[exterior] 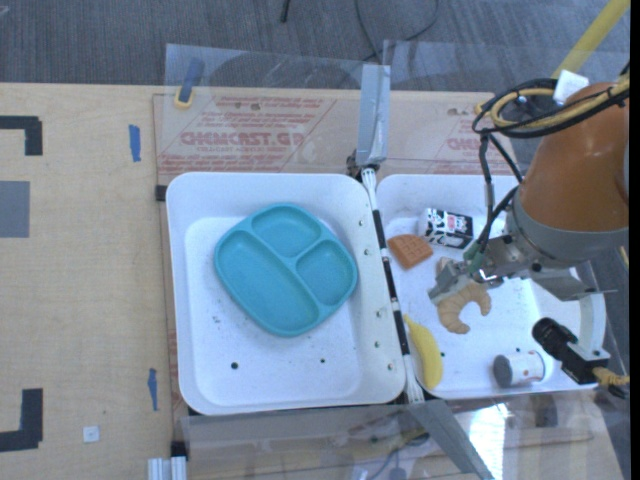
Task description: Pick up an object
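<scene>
A blue divided plate point(286, 268) with three compartments is lying flat in the left bin point(200, 368), a little far of the bin's middle and nearer its right wall than its left. A few dark specks are dotting the white floor near the plate's near edge.

Across the divider, in the right bin point(470, 383), a yellow banana point(428, 354) is resting along the left wall toward the near side. Farther back, an orange waffle-patterned piece point(409, 250) is sitting close to the same wall, and just right of it a small black-and-white cow-patterned item point(447, 226) is lying near the far wall. A tan croissant point(463, 309) is lying around the middle of the bin.

The gripper point(452, 278) is hanging directly over the far end of the croissant, with its grey fingers point(442, 286) pointing down and left; whether the jaws are apart or together cannot be told from here, and contact with the croissant cannot be confirmed.

Right of that, a small grey-and-white cylinder point(517, 369) is lying on its side near the bin's near edge.
</scene>
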